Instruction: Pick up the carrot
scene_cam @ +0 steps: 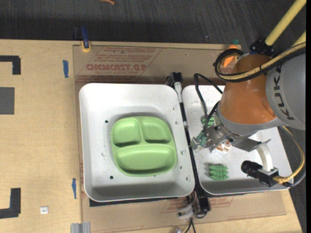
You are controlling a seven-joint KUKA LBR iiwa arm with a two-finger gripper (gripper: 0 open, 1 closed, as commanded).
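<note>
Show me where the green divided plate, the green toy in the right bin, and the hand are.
green divided plate [143, 145]: camera view, large lower compartment.
green toy [217, 171]: camera view, its middle.
hand [210, 141]: camera view, under the wrist.

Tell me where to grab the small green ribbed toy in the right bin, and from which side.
Take the green toy at its middle, coming straight down from above. It lies flat on the right bin floor, long side across the view, so closing across its short width looks best.

Arm [252, 91] reaching down (gripper [214, 142] lowered)
</note>
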